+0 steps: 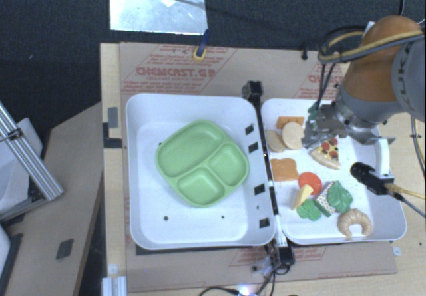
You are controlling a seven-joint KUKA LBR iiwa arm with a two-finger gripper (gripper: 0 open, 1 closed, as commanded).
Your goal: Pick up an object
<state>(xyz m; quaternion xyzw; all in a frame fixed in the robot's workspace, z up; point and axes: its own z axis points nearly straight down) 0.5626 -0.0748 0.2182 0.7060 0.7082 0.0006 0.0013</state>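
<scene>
Hovering low in the right bin, gripper sits just beside the pizza slice and round bread; cannot tell its grasp state. Green divided plate occupies left bin.

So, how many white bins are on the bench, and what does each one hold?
2. The left bin holds a green divided plate. The right bin holds toy food, such as a croissant and a pizza slice; the arm may hide more pieces.

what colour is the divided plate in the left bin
Light green, seen best in the camera view: the divided plate.
</scene>
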